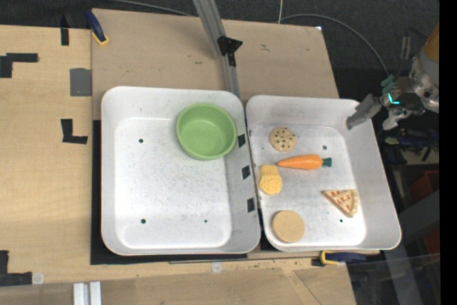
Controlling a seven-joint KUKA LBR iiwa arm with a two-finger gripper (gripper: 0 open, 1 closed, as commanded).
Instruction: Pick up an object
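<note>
The gripper (373, 109) hangs at the far right rim of the right bin (378, 175), above its upper right corner, with nothing seen between its fingers. One grey finger points down and to the left towards the bin floor, a second, paler part sits just beside it, and the gap between them is too small and blurred to judge, so whether they are spread or closed cannot be told.

Every candidate lies to the left of the gripper and below it in the view. Nearest is the carrot (303, 163), lying flat with its long axis running left to right, green stub towards the gripper, orange tip away. The cookie (283, 138) is a little further left, close beside the carrot. The pizza slice (341, 201) lies more directly below the gripper, near the bin's lower right. The corn piece (270, 181) and the round cracker (289, 226) are further off, towards the wall between the bins. The green bowl (206, 131) sits in the left bin (121, 175), well apart from the gripper.

By this layout the carrot looks the readiest target: a short reach left and down, with the fingers best closing across its narrow width rather than along its length
</note>
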